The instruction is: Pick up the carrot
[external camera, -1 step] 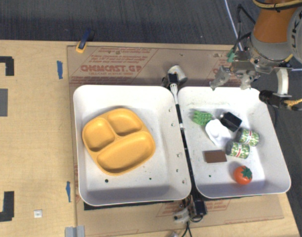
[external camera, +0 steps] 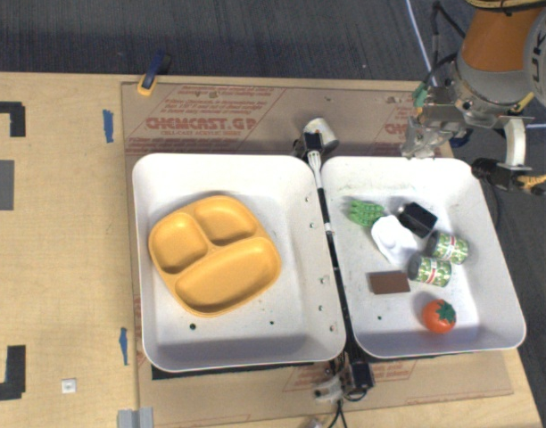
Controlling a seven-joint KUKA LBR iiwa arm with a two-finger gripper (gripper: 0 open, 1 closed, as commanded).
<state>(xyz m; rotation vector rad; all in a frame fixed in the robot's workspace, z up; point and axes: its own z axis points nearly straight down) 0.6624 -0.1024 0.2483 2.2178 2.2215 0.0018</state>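
Even, bright overhead light, soft shadows (slightly grainy, mild blur).

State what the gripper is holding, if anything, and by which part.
Nothing: the gripper hovers above the right bin's far rim, with no object between its fingers.

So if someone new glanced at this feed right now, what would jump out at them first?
Probably the big yellow divided plate in the left bin. Next, the clutter in the right bin: a green leafy item, two green-patterned cans and an orange-red tomato-like piece near its front corner. The gripper hangs over that bin's far edge, away from the items.
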